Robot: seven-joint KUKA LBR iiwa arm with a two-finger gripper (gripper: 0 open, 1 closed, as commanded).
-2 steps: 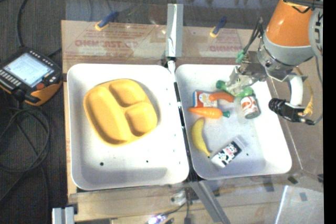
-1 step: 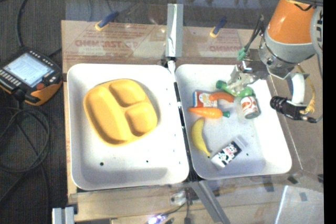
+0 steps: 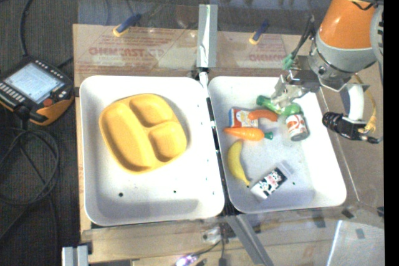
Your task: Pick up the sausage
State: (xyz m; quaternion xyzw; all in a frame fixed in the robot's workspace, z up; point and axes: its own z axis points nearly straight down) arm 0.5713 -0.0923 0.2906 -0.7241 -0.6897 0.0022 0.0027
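On the far left, outside the bins, lies a grey hand controller with a screen (image 3: 32,85). The left white plastic bin (image 3: 93,196) holds a smooth yellow plastic plate with three dips (image 3: 144,131).

In the right white bin (image 3: 324,190) there is a curved yellow toy banana (image 3: 236,162) and a toy orange carrot with a green end (image 3: 244,133). Just above the carrot is a small red and white box (image 3: 239,116). Lower down lies a black and white carton (image 3: 269,182).

The short orange-red sausage (image 3: 264,114) lies near the top middle of this bin. It touches the little box, and a green toy piece (image 3: 268,101) sits just behind it. I think it is a light, hard plastic toy, round and a bit slippery, so it could roll away. The best place to grab looks like its middle, across the thin way.

To the right stands a red and white can (image 3: 298,126). The metal gripper (image 3: 285,94) hangs just above the green piece, near the sausage. I cannot tell if it is open or closed.
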